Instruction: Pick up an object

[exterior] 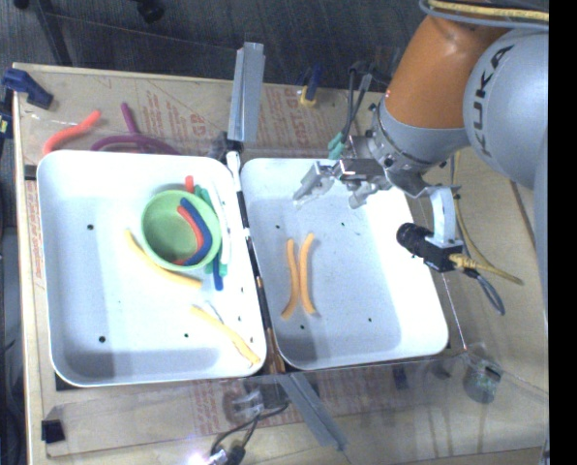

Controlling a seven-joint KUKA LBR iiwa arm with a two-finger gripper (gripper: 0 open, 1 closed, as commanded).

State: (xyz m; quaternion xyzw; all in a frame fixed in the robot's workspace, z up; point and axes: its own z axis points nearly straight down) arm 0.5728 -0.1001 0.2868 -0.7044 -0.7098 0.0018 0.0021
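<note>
Two thin orange curved strips (300, 276) lie side by side in the middle of the right bin (419, 327). My gripper (335, 187) hovers over that bin's far edge, above and beyond the strips, with its two fingers spread open and nothing between them. The left bin (75, 337) holds a green bowl (172, 229) with red and blue curved pieces inside, a yellow strip (158, 262) under it, and another yellow strip (228, 332) near the front right corner.
A grey metal bar (246, 90) stands up between the bins at the back. Orange and purple cords (124, 141) lie on the bench behind the left bin. A black fitting with a cable (429, 245) overhangs the right bin's right edge.
</note>
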